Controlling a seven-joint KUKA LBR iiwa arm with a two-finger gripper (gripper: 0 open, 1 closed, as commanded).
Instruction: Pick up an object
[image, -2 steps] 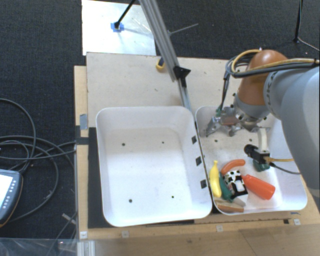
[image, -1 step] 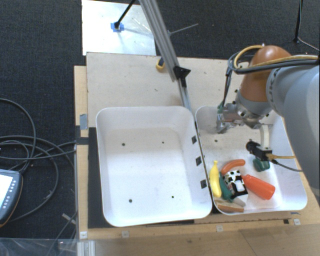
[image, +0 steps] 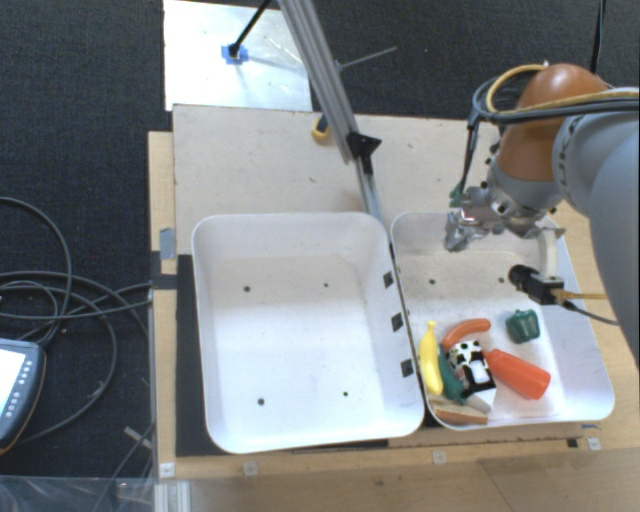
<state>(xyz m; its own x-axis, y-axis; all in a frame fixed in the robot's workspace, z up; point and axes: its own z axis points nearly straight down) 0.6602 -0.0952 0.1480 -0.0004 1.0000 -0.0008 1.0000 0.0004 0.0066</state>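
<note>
My gripper (image: 459, 238) hangs over the far left part of the right bin (image: 590, 345), above bare floor, with nothing seen between its fingers. The toys lie apart from it toward the bin's near end: a yellow banana (image: 430, 360) along the left wall, a small red sausage (image: 466, 331), a green pepper (image: 521, 324), an orange carrot (image: 519, 373) and a black-and-white toy (image: 470, 365) on a green piece. A tan flat piece (image: 464, 412) rests at the near rim.
The left bin (image: 300, 330) sits beside the right one, sharing a middle wall. A slanted metal pole (image: 335, 90) crosses above the bench's far side. Cables and a tablet (image: 15, 385) lie on the floor to the left.
</note>
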